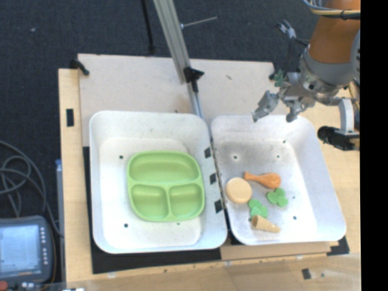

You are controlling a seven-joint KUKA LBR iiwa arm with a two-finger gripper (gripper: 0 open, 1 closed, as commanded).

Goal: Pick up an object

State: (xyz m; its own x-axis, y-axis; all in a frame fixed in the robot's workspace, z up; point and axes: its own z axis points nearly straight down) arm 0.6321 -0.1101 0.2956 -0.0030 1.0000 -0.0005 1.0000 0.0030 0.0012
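Green tray [165, 185]: in the left bin [109, 132], well apart from the gripper.
Round biscuit [239, 191]: right bin [303, 138], near-left part.
Drumstick [264, 179]: just right of the biscuit, long axis running left to right.
Gripper [276, 109]: over the right bin's far edge, fingers spread wide, holding nothing.
Key relation: the drumstick lies nearer than the jaws, slightly left.

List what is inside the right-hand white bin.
The right bin holds an orange drumstick, a round tan biscuit, two green pieces and a cone. Anything beneath them is covered.
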